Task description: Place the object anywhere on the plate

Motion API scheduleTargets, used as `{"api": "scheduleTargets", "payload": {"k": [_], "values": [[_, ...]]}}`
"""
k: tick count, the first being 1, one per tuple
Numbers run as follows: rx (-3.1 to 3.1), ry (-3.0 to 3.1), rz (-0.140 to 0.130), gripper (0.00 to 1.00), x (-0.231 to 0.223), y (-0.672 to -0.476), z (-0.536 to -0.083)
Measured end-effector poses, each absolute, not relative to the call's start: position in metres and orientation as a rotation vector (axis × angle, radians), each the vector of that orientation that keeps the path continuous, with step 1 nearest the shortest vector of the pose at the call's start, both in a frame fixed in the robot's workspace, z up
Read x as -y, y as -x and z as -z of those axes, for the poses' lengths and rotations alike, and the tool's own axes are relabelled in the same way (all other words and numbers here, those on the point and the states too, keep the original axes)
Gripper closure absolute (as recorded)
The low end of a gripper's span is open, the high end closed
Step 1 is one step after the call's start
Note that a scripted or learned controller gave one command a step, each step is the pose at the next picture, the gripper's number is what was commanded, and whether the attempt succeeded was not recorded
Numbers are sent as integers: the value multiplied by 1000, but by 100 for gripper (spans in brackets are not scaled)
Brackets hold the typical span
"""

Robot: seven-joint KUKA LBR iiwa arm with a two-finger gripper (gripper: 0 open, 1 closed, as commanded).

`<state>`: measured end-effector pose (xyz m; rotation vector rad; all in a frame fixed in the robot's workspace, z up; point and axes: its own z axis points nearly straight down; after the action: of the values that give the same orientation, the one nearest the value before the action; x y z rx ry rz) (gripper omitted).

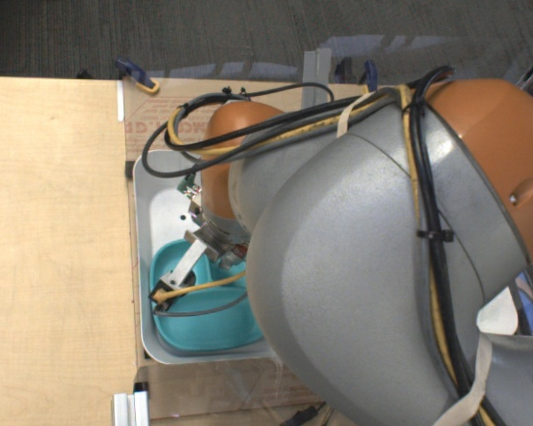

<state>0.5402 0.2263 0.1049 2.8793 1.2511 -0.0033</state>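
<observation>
The arm (355, 264) is reaching in from the right and hanging low over the white bin (146, 238), its grey bulk covering the right part of that bin. The hand (216, 235) is sitting just under the orange band (240, 122), directly above the far rim of the teal plate (204, 331). The plate is lying flat in the near end of the bin and taking up most of its width. Whether the hand is released, clenched or grasping something I cannot tell, because its working side is facing down and away from the camera. For the same reason I cannot tell where the object is lying, nor which way its long axis is running. If it is being carried, it is already hanging over the plate, and the coming move is, in my judgement, asking only for a short descent and a release. If not, it is probably lying somewhere under the arm. The plate is looking smooth and shallow with a raised rim, so a dropped thing is likely to slide a little but stay in. Room is tight: the plate is sitting close against the bin's left and near walls, with a bare strip of bin floor (169, 207) beyond it. The pale wooden counter (53, 238) is lying to the left.
</observation>
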Motion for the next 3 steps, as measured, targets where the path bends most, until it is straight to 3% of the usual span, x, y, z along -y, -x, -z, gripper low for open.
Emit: {"api": "scheduleTargets", "payload": {"k": [1, 2, 3], "values": [[-1158, -2919, 5, 100, -154, -590, -313], [-763, -3046, 5, 100, -217, -587, -187], [-791, -3039, 5, 100, -227, -547, -91]]}}
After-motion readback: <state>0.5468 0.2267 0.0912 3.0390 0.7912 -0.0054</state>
